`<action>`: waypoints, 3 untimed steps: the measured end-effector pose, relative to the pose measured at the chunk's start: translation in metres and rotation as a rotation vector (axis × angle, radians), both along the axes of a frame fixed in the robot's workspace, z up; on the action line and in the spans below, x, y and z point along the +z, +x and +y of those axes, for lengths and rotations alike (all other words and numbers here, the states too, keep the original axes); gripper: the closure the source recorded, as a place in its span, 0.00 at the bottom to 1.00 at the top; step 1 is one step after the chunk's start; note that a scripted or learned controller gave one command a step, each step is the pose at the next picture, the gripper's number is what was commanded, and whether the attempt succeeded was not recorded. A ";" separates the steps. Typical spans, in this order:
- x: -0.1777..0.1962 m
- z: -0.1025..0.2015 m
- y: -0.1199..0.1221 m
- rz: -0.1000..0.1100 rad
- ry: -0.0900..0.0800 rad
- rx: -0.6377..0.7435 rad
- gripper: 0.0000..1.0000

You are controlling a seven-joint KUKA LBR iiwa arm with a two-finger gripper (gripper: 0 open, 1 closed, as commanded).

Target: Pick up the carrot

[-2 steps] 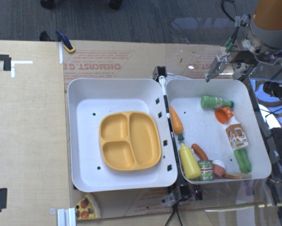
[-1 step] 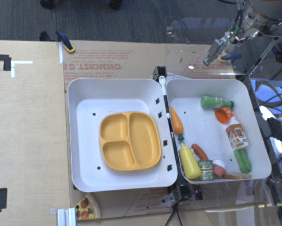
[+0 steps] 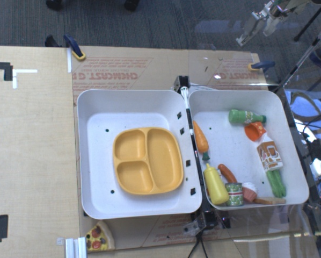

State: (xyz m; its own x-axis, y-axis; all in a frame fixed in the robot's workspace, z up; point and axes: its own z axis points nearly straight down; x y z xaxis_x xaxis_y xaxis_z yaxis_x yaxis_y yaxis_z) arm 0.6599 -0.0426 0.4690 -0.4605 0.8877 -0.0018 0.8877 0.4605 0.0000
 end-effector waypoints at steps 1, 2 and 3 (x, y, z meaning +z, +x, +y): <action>0.027 0.085 0.000 -0.001 0.001 -0.260 0.00; 0.007 0.170 0.000 0.004 -0.001 -0.441 0.00; -0.007 0.234 0.000 0.003 -0.002 -0.709 0.00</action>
